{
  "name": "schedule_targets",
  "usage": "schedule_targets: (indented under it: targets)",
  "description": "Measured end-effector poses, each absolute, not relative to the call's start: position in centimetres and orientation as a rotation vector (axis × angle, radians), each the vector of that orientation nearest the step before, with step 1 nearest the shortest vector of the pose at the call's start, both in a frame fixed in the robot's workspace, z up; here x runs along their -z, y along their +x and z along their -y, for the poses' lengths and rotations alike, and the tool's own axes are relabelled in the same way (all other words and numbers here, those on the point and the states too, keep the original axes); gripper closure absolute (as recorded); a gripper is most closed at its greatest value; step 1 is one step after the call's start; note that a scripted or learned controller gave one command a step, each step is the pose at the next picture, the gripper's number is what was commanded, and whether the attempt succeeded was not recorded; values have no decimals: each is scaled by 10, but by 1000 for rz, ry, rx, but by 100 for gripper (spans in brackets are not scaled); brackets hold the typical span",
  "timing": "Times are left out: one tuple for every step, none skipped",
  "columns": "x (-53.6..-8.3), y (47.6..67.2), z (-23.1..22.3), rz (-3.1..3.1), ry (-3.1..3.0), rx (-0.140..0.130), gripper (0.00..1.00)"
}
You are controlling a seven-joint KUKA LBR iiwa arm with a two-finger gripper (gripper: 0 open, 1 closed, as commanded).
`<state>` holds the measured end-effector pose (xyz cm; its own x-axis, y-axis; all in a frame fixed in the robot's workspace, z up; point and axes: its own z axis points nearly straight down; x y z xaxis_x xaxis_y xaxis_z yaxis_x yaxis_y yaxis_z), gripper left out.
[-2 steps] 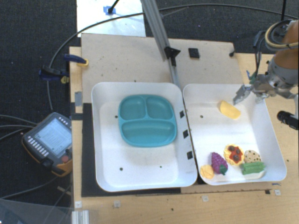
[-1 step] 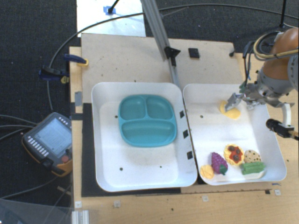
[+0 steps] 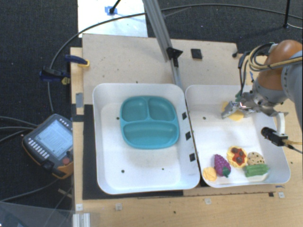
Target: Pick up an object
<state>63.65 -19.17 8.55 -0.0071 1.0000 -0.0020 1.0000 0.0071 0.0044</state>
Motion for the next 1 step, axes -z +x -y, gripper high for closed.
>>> schedule_targets:
  targets:
    - [-100,639,192,-2227,2204,-7,100]
